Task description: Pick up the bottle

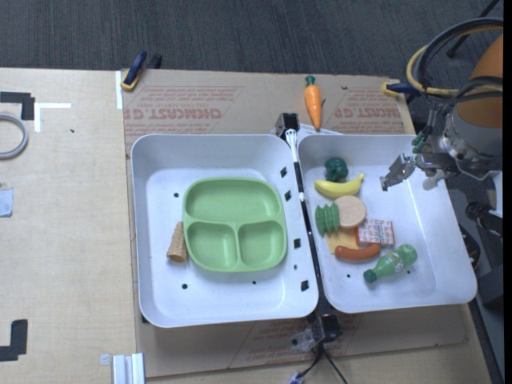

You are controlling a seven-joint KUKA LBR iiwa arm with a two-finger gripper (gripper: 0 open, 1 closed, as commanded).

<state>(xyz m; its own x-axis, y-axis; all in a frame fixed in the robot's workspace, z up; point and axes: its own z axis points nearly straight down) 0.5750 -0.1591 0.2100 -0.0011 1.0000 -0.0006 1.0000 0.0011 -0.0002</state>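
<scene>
A: Starting with the biggest: a broad surface [64, 214] under cardboard sheeting, carrying two shallow white bins side by side, clipped together at the shared rim, probably so neither slides.

B: Left bin [152, 286] then?

A: Holding a green divided plate [235, 224] near its middle, plus a small tan cone-like piece [177, 242] just beside the plate's left edge. Well apart from anything the task needs.

B: And the right bin [448, 270]?

A: Crowded with toy food toward its left half: banana [339, 186], dark green vegetable [336, 168] above it, a round tan slice [350, 211], a red sausage [357, 252], a small patterned packet [376, 232]. Loosely heaped, likely dumped as clutter for grasp trials.

B: Where is the bottle [390, 264]?

A: Lying on its side at the lower edge of that heap, green, cap end pointing lower left, body just beside the sausage and packet. Open bin floor to its right and below, so reachable from that side.

B: Arm position?

A: Reaching in from the right, end effector [410, 172] hovering above the bin's upper right area, apart from the bottle. Fingers spread, nothing between them; looks staged for descent, though that is only a judgement.

B: Outside the bins?

A: A toy carrot [312, 102] on the cardboard above them.
</scene>
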